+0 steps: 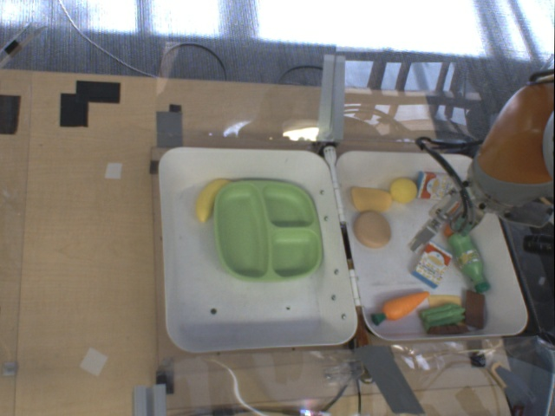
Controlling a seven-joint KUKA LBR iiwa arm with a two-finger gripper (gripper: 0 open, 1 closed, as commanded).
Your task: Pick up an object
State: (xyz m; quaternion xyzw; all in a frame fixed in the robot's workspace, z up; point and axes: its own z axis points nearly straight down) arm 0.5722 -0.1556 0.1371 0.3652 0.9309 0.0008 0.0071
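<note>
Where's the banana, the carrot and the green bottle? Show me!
banana (206, 199), camera view, on the yellow curve peeking out beside the green plate.
carrot (404, 305), camera view, on the middle of its orange body.
green bottle (469, 262), camera view, on the middle of its body.

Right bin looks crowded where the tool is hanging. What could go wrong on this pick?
1. The tool sits among the green bottle, a small carton and another carton; it may nudge one aside instead of grasping.
2. The bottle lies close to the right bin's wall, so a finger could catch the rim.
</note>
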